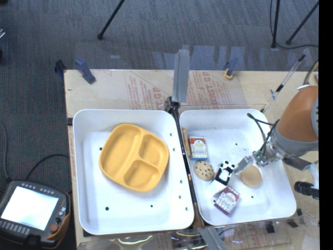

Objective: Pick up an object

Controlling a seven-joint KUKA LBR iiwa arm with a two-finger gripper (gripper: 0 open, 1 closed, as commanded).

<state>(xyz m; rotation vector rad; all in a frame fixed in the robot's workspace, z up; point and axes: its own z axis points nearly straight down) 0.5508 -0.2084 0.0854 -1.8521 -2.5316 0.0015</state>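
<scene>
Several small objects lie in the right bin (229, 121). An orange and white box (198, 147) sits by its left wall, with a chocolate chip cookie (204, 170) just below it. A black and white object (225, 173) lies in the middle, a maroon packet (227, 200) near the front, and a tan rounded piece (252, 177) to the right. My gripper (241, 167) is low in this bin, between the black and white object and the tan piece, close to both. I see nothing lifted by it.
The left bin (86, 191) holds a yellow divided plate (135, 156). The arm's grey wrist and orange band (302, 116) lean in over the right bin's right edge. A grey post (181, 82) stands behind the bins.
</scene>
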